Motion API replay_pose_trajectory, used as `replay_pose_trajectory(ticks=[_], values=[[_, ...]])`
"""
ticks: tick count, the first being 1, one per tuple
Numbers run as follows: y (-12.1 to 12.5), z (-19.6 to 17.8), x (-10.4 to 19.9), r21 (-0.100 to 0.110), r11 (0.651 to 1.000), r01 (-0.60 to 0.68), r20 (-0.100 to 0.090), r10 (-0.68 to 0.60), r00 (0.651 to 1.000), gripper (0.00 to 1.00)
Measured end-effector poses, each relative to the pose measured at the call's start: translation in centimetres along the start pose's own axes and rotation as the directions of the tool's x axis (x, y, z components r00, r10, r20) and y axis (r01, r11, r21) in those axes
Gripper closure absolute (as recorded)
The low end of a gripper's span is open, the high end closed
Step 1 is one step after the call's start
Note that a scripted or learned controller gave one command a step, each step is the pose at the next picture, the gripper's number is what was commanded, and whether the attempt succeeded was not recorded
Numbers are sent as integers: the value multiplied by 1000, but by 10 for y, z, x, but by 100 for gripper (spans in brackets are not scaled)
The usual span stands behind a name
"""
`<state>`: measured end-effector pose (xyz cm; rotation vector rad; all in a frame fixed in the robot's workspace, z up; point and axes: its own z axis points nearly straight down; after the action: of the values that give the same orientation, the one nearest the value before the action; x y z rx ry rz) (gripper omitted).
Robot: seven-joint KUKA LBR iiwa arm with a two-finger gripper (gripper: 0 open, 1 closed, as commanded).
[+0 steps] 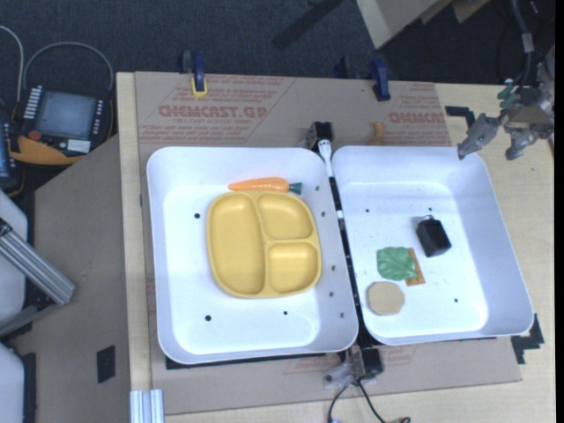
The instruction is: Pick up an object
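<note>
The end effector (493, 142) hangs at the far right of the scene, beyond the far right corner of the right bin (493, 201), above the desk (132, 236) rather than over the bin floor. Its 2 fingers (470, 139) are spread apart with nothing between them.

The right bin holds 3 things, all lying toward its middle and near side. A small black block (433, 236) sits furthest from the viewer, tilted slightly. Just near and left of it lies a green crumpled piece (396, 263) resting on an orange-edged card, and touching or almost touching that, nearer still, is a round tan disc (385, 299).

The left bin (176, 315) carries a yellow divided plate (262, 242) with 3 compartments, roughly centred. An orange carrot (261, 184) lies along the plate's far edge, its green tip pointing right.

The 2 bins stand side by side, rims touching along the middle.
</note>
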<state>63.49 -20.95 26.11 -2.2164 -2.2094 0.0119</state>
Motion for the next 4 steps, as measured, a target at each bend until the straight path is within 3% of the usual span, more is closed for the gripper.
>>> replay_pose_trajectory(ticks=[1,4], values=[[2,-8,1,-13,1000,4,3,-4,1000,0],[9,135,3,-8,1000,5,1,-5,1000,0]])
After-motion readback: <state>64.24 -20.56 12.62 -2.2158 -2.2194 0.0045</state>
